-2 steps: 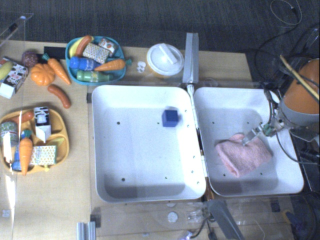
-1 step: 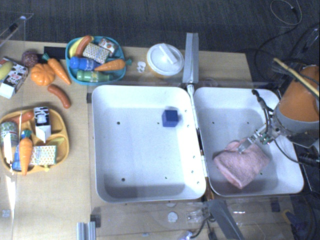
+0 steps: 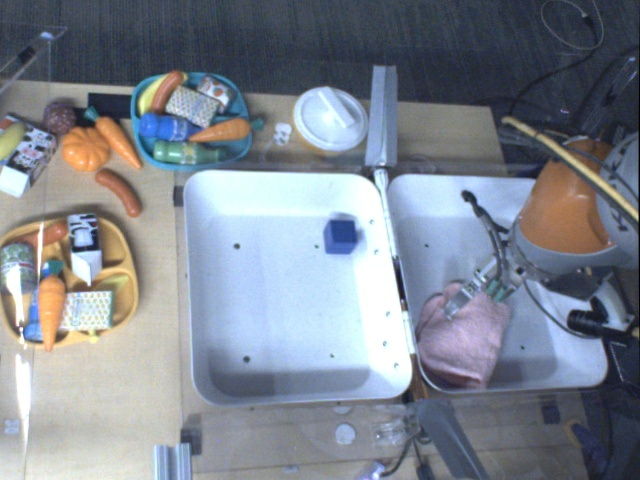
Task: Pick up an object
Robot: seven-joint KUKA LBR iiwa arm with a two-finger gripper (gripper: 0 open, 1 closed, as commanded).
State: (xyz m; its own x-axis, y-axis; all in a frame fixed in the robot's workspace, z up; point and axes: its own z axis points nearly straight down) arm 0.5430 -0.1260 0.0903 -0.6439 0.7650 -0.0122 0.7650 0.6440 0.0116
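Even, fairly bright light falls from above, and the two white bins come out almost blown, with little surface detail. Soft grey shadows gather along the lower inside walls of each bin. The dark floor across the top of the frame is dim and grainy. The whole picture is slightly soft, and the worktop edges bend a little toward the corners.

No word, number or brand mark can be read anywhere in the frame. The small printed cartons on the yellow tray at the left edge and in the blue bowl at the upper left carry dark and coloured patches of packaging print, but these are too small and blurred to make out as letters.
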